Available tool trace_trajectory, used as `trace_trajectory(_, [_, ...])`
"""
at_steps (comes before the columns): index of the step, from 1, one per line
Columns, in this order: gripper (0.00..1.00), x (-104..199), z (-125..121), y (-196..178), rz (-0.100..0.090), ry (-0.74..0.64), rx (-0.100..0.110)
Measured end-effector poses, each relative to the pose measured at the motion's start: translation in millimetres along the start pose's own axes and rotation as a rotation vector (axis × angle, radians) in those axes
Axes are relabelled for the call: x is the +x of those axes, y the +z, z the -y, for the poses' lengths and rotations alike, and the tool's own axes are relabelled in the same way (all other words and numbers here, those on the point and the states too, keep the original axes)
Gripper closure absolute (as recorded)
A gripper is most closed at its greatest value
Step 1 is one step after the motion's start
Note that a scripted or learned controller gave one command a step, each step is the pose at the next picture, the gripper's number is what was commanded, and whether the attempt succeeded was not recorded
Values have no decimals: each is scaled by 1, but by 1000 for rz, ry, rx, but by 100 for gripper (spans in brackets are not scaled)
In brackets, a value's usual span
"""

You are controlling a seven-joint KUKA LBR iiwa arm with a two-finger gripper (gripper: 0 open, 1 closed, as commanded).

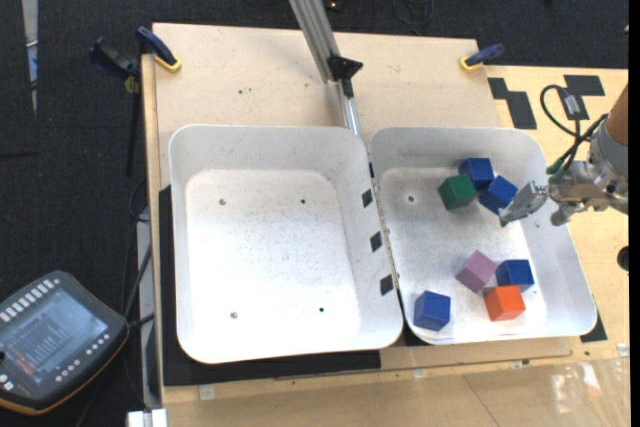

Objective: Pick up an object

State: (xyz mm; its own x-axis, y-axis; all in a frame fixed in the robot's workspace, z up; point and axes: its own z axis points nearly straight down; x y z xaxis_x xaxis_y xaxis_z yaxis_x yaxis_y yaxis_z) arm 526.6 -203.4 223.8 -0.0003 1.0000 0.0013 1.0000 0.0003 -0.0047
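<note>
The right bin holds several small cubes. At its back lie a green cube and two blue cubes. Toward the front sit a purple cube, a blue cube, an orange-red cube and another blue cube. My gripper reaches in over the bin's right rim and stands open, with nothing between its fingers. Its left finger is just right of the nearer back blue cube.
The left bin lies beside the right one. A slanted metal pole crosses the back of the bench, with clamps at the far corners. A teach pendant lies at the front left.
</note>
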Motion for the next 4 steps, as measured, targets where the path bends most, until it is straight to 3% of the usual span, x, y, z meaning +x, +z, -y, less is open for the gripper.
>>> trace_trajectory(2, [0,-14,5,96,0,2,0])
trace_trajectory(3, [100,-13,3,83,2,0,-7])
trace_trajectory(4, [100,-7,3,38,4,-3,-11])
